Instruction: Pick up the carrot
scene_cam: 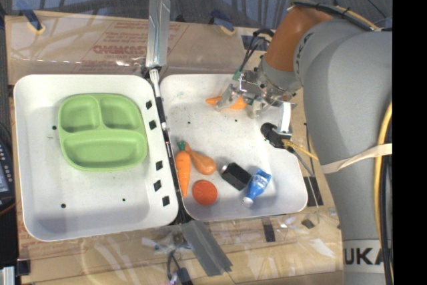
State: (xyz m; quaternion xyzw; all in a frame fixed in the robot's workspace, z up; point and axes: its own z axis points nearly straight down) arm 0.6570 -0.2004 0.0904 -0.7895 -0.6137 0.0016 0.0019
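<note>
You'll find the carrot (183, 172) lying along the left wall of the right bin (200, 213), well short of the gripper (241, 98). At that bin's far end its fingers close around a small orange piece (223, 102), not the carrot.

Lab bench: taped bins (40, 87), cabling

My two white bins (40, 210) look like smooth, slightly glossy plastic. The green divided plate (103, 131) is matt plastic. The carrot (183, 172) has a smooth, waxy sheen. My worktop (80, 43) wears crinkled clear film over printed cardboard. My arm (353, 117) is satin grey.
</note>
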